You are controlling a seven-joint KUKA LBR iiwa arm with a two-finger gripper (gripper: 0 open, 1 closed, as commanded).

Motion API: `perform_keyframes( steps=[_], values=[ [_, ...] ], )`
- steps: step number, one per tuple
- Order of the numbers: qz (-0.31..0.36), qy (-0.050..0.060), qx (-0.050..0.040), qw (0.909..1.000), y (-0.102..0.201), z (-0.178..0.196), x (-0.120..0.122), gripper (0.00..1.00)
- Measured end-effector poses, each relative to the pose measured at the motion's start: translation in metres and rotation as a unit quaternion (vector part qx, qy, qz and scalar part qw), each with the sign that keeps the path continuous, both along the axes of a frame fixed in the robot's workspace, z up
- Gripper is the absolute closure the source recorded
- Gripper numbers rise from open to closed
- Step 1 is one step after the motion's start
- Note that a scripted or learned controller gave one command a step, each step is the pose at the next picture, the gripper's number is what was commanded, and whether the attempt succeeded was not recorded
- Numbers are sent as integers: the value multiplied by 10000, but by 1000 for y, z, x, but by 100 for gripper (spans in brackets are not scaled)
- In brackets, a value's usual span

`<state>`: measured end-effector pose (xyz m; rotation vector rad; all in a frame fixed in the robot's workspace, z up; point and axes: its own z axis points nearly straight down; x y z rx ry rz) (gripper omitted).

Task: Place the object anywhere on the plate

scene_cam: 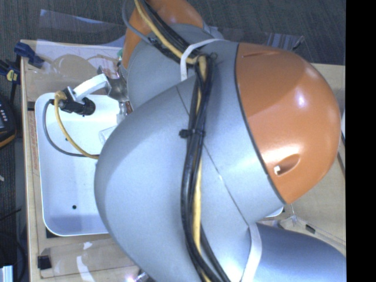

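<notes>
My grey and orange arm (223,157) fills most of the camera view and hides the bins beneath it. The wrist end reaches toward the upper left, where metal parts of the gripper (119,90) poke out beside the arm over the far edge of the left bin (64,175). A yellow and black cable (61,122) loops from the wrist over that bin. I see no plate and no object; whatever lies under the arm is hidden.
The left white bin shows a bare floor with one small dark speck (74,207). A wooden bench edge (26,98) runs along the left, with dark carpet beyond. Clear plastic (70,63) lies at the far left corner.
</notes>
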<state>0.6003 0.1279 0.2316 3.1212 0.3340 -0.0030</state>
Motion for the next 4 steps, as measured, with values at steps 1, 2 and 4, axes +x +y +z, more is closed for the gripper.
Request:
perform_keyframes(
  steps=[1, 2, 4],
  values=[
    [804, -2, 22, 9968, 46, -17, 31, 100],
    [2225, 35, 27, 9749, 26, 16, 37, 100],
    [2603, 18, 27, 9655, 18, 62, 55, 100]
  ],
)
